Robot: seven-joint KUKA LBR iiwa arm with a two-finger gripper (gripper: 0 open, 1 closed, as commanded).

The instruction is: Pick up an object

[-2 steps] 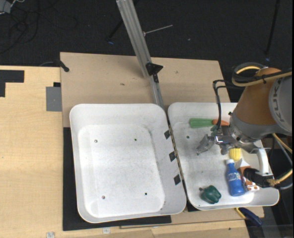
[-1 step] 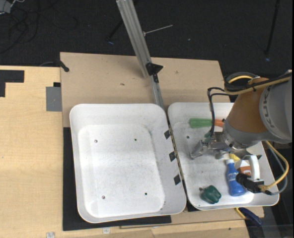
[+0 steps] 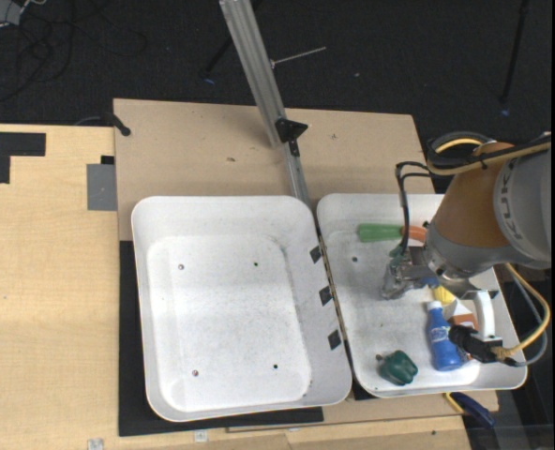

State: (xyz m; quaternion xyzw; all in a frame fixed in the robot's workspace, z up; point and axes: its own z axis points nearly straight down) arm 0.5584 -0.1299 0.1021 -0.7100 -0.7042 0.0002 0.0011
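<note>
- The grey arm [image 3: 502, 216], with its orange-brown band, stands highest toward the camera. It reaches in from the right over the far right part of the right bin.
- Its gripper [image 3: 399, 279] points down at bare bin floor near the middle of that bin. It is dark and metallic, and seen from this angle I cannot tell whether the jaws are wide or narrow. Nothing is visibly held.
- The bench [image 3: 52, 279] is pale wood on the left, with a brown board under the far rims of the bins.
- The left bin [image 3: 156, 251] is white and shallow with rounded corners and a speckled floor, giving broad open room.
- The right bin [image 3: 338, 223] touches it along a seam that carries small black clips [image 3: 326, 295]. Its left half is bare floor.
- A ribbed aluminium rail [image 3: 254, 64] slants up from the far end of the seam.
- The things to pick all lie in the right bin:
  - A blue bottle [image 3: 441, 340], glossy with a white top, lies near the right rim, just right of the gripper and nearer.
  - A green stick [image 3: 381, 233], smooth and long, lies by the far rim, just beyond the gripper.
  - A dark green lump [image 3: 397, 367], rounded, sits close to the near rim with room around it.
  - A yellow piece [image 3: 443, 295] shows just beyond the bottle's top.
</note>
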